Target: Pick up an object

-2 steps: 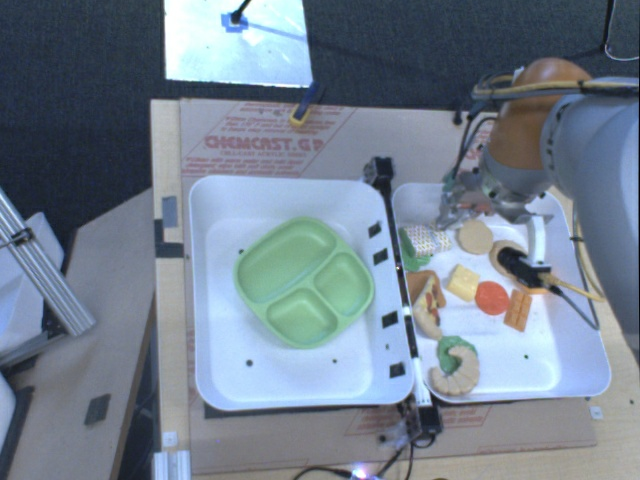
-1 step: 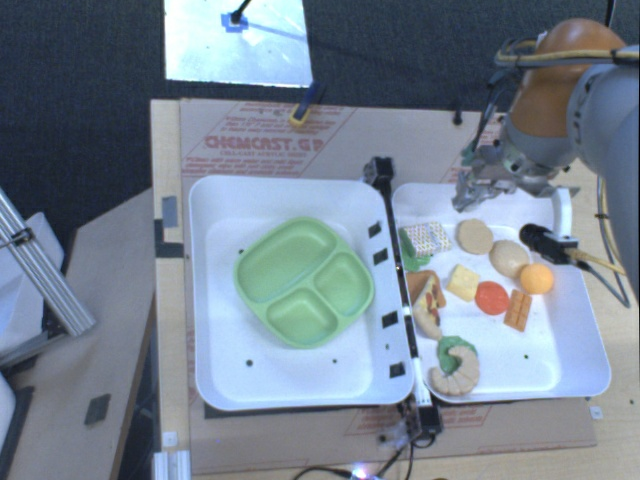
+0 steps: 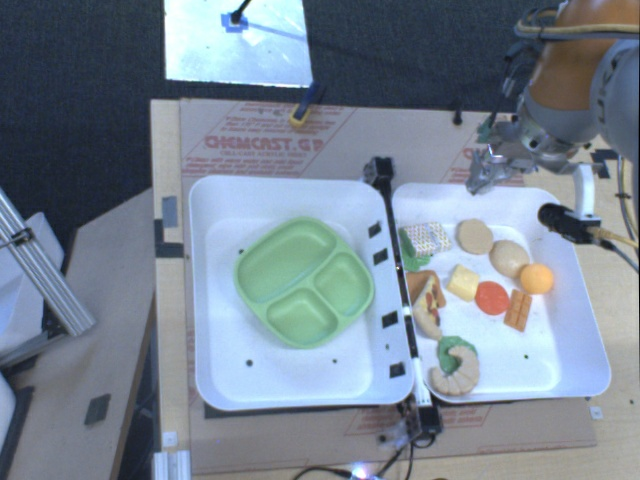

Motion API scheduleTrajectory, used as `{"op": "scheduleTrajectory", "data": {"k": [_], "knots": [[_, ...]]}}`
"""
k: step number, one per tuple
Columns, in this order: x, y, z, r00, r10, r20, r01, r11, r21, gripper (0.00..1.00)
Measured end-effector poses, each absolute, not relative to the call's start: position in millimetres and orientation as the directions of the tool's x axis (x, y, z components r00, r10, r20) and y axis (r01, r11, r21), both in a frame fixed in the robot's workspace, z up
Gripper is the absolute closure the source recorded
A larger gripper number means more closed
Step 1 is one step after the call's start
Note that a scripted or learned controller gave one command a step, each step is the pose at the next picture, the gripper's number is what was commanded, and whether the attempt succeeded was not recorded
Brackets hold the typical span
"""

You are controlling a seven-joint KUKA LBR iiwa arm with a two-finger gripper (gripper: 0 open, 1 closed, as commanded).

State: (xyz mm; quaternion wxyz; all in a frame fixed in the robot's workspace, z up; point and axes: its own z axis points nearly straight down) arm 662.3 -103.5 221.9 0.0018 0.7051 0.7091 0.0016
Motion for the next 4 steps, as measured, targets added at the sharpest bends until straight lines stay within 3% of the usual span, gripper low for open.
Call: {"op": "scheduleTrajectory", "data": {"k": [1, 2, 3, 4], "knots": [[641.0, -48, 230, -0.007, 1.0, 0.0, 1.0, 0.007, 0.001, 1.0], [637.1, -10, 220, -0.006, 1.0, 0.0, 1.0, 0.006, 0.001, 1.0], [627.8, -8, 233, -0.005, 1.0, 0.001, 1.0, 0.005, 0.001, 1.0], [635.4, -14, 217, -0.001, 1.0, 0.0, 1.0, 0.001, 0.001, 1.0]]}}
